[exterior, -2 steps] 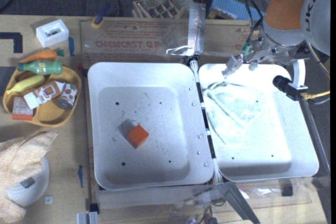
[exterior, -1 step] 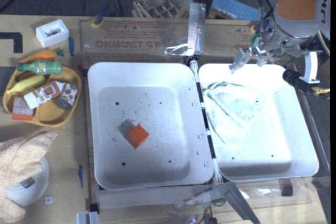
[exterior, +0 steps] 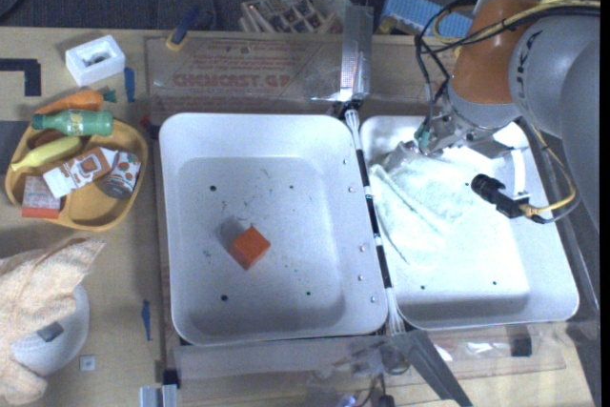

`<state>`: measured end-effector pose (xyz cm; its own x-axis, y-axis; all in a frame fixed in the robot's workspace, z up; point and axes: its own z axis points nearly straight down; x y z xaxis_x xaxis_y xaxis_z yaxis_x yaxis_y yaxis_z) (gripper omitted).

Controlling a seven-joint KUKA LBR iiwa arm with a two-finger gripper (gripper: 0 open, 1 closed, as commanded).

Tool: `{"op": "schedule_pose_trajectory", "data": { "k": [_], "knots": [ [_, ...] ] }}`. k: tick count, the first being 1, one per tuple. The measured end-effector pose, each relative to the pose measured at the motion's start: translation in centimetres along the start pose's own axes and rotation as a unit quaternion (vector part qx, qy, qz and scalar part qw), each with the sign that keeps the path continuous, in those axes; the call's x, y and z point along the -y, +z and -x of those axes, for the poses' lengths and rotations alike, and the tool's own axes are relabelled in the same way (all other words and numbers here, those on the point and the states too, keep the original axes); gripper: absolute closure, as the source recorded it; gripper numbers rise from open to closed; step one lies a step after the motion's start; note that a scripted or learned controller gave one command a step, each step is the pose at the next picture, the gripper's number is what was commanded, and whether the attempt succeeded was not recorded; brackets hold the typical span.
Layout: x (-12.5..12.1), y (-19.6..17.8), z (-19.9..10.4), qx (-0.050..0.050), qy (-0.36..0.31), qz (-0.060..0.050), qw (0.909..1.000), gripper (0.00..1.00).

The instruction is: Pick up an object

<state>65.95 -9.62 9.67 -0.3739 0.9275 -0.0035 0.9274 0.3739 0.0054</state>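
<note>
While tool (exterior: 431, 136) hovers right bin (exterior: 496, 300), orange block (exterior: 251, 246) sits corner-forward, diamond-wise.

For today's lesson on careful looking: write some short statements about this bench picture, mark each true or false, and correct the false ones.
1. An orange block lies in the left bin. True.
2. The robot's hand is over the left bin. False: it is over the right bin, near its far edge.
3. The orange block is between the fingers of the hand. False: the block lies alone in the other bin, far from the hand.
4. A yellow bowl with a green bottle sits left of the bins. True.
5. The white box lies inside the right bin. False: it sits on the bench, beyond the bowl.
</note>
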Motion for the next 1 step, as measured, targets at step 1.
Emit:
{"op": "schedule_pose_trajectory", "data": {
  "k": [1],
  "knots": [
    [4.89, -5.36, 4.82, 0.000, 0.104, -0.001, 0.9945, 0.00]
  ]
}}
